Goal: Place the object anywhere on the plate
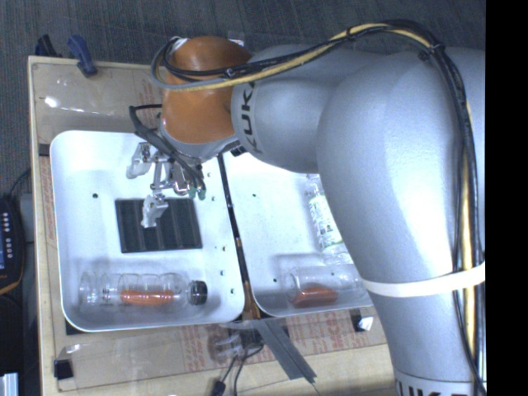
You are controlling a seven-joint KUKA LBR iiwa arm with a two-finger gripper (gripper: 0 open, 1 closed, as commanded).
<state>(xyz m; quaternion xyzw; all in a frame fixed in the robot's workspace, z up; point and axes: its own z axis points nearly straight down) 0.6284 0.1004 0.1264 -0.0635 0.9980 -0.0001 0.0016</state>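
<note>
My two-finger gripper [157, 209] hangs over the dark ribbed rectangular plate [159, 225] in the left white bin [62, 213], pinching what looks like a small pale object [153, 213], which could bounce off the ribs.

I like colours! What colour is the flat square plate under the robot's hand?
The plate is black with ridged stripes, seen in the camera view.

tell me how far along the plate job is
Done: nothing yet by the look of it; the dark plate in the left bin bears no object. In hand: the gripper is over the plate's upper edge, with nothing clearly between its fingers. Left: the clear bottle lies along the bin's near wall, off the plate, and needs picking and placing.
</note>
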